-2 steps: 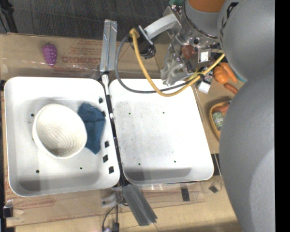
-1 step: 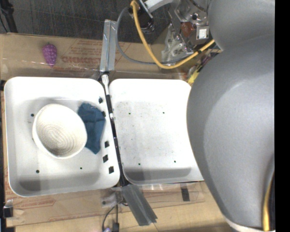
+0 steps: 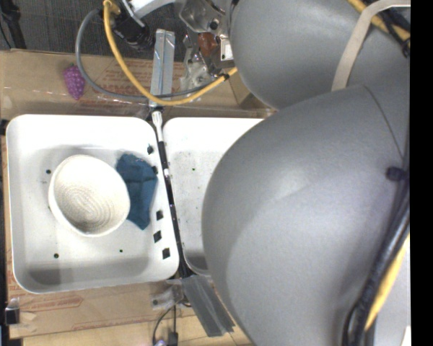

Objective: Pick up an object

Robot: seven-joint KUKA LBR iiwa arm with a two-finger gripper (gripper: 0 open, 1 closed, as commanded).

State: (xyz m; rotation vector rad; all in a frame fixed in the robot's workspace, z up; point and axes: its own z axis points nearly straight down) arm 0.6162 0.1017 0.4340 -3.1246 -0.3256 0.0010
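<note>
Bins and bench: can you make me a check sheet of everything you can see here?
Surface: bench bears two white bins, left bin and right bin, side by side.
Job's things: pale woven bowl and blue cloth, touching, both in left bin.
Clutter: purple thing on bench behind left bin.
Gripper: gripper beyond the bins' far edge; nothing seen between its fingers.
Cables: yellow cable and grey cable loop by gripper.
Surroundings: grey arm covers most of right bin.

White bowl [image 3: 91, 193], blue cloth [image 3: 138, 187], left bin [image 3: 29, 135]
</note>
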